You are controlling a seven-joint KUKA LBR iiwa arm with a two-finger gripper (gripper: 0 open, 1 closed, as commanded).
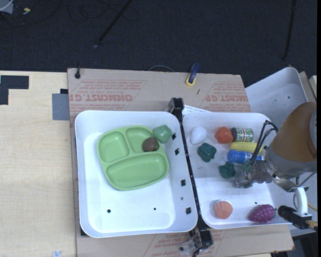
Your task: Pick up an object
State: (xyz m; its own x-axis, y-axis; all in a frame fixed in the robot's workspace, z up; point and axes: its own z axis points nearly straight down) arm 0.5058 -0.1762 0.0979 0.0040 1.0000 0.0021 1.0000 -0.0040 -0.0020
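Camera view, hand [245, 180] beside dark green toy [227, 170]

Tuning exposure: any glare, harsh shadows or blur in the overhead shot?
Camera view: lighting is even and soft; the white bins read bright without blown highlights. Faint shadow under the green tray. The arm near the right edge looks soft; the gripper is small and indistinct.

A dark teal object [227, 170] lies in the right bin [241, 218], beside a blue bottle [239, 156].

Blue object [238, 156] partly behind the gripper [245, 180], perhaps a bottle.
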